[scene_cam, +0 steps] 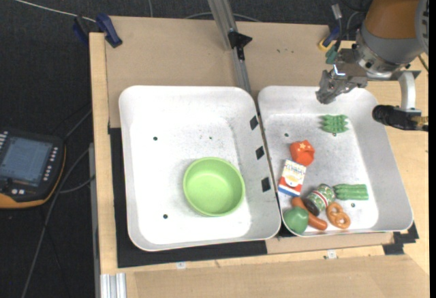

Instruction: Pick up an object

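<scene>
In the right bin (381,146), a flat green leafy toy (334,124) lies at twelve o'clock. A red pepper (302,151) sits centre-left above a small upright carton (293,177). At six o'clock cluster a can (319,198), pretzel (338,215), green pepper (296,220), and another green piece (351,191).

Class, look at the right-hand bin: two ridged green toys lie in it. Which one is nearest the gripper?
The upper green toy, lying alone just below the gripper. The other green toy sits farther down, beside the pretzel.
</scene>
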Robot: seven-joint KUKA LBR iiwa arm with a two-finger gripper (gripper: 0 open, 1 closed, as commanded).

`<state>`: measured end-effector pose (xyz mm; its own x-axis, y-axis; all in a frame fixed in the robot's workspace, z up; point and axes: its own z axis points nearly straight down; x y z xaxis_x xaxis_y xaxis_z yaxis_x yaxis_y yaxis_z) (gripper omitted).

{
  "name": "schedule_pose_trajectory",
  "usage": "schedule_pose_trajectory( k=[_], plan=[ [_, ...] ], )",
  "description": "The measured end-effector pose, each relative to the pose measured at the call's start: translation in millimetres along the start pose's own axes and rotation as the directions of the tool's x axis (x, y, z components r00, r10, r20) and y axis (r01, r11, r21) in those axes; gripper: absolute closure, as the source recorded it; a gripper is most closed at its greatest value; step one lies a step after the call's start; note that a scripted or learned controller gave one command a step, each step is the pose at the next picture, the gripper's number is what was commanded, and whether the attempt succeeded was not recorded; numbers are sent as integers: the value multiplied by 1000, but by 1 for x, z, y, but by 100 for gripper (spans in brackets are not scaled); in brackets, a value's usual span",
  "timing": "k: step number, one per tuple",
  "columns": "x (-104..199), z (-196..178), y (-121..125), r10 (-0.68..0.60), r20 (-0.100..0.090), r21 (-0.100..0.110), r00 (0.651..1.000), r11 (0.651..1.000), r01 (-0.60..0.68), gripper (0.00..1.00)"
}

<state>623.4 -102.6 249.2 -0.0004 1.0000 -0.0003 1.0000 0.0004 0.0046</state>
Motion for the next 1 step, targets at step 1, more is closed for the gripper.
schedule_pose_trajectory(
  k=[1],
  plan=[
    [0,-51,1,0,0,-1,1000,1000,0,100]
  ],
)
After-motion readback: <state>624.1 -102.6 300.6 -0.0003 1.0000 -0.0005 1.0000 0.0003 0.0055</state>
